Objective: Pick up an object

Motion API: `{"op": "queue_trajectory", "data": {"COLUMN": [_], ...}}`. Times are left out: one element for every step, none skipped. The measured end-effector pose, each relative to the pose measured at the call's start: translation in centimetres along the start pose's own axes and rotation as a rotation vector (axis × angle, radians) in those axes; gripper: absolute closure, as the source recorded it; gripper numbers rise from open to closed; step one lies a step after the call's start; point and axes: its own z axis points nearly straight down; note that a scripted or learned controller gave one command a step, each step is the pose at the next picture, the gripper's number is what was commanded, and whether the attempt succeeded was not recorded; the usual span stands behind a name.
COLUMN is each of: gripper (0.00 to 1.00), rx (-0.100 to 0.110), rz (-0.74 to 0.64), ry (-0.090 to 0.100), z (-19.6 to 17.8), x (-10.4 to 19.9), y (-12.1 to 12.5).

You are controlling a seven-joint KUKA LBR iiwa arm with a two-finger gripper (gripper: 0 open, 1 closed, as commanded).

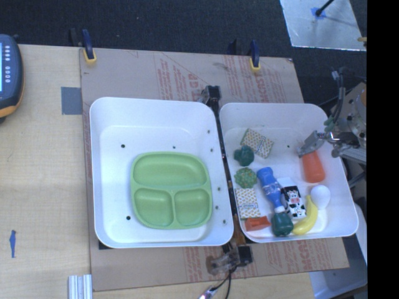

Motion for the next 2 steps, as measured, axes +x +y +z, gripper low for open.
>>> {"op": "queue_trajectory", "data": {"gripper": [0.00, 0.00], "rx": [-0.003, -0.012], "rz": [-0.003, -0.001], "ry": [-0.001, -0.003], "z": [4.9, -4.0], "x": [-0.8, -0.9], "y": [7.8, 10.3]}}
